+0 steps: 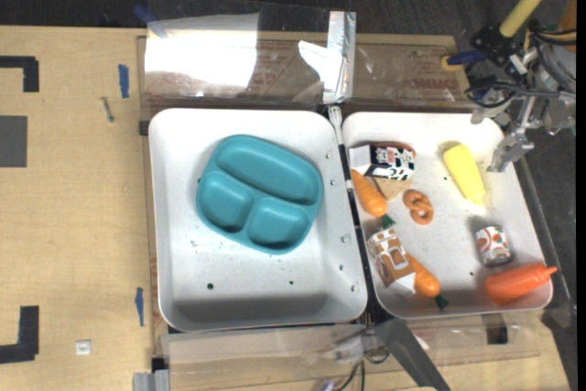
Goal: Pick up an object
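The objects lie in the right bin [522, 197]: a yellow corn cob [464, 171] near its far right corner, a pretzel [418, 206] mid-bin, a black-and-white carton [391, 160] at the far left, two carrots [369, 194] along the left wall, a patterned box [389, 255], a small can [493, 245] and a big orange carrot [517, 281] at the near right corner. The gripper [508, 146] hangs over the bin's far right edge beside the corn cob, gripping nothing I can see; its opening cannot be told. The left bin [183, 288] carries a teal divided plate [260, 192].
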`<state>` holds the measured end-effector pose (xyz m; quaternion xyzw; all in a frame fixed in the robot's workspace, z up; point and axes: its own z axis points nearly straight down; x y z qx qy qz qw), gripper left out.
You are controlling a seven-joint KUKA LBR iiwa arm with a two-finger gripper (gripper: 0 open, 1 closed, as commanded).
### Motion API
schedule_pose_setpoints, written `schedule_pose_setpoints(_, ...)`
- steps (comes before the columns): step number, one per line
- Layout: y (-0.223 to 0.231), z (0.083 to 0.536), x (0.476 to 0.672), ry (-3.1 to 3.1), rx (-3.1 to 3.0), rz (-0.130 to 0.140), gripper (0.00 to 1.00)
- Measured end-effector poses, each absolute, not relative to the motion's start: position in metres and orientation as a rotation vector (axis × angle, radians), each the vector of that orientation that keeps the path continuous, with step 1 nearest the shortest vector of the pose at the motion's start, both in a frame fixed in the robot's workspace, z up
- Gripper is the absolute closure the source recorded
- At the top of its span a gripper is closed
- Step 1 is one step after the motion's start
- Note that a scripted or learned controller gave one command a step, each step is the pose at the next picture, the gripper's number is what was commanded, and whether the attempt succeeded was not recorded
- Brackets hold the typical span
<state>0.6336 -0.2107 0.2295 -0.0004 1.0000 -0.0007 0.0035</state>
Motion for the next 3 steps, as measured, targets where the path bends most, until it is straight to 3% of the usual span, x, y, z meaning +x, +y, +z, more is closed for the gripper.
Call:
schedule_pose_setpoints(1, -0.210, 0.098, 0.595, 3.117, -0.287, -0.005, 0.00)
schedule_pose_setpoints(2, -0.220, 0.094, 0.504, 3.085, -0.357, -0.013, 0.00)
schedule_pose_setpoints(3, -0.220, 0.102, 0.502, 3.092, -0.363, -0.013, 1.00)
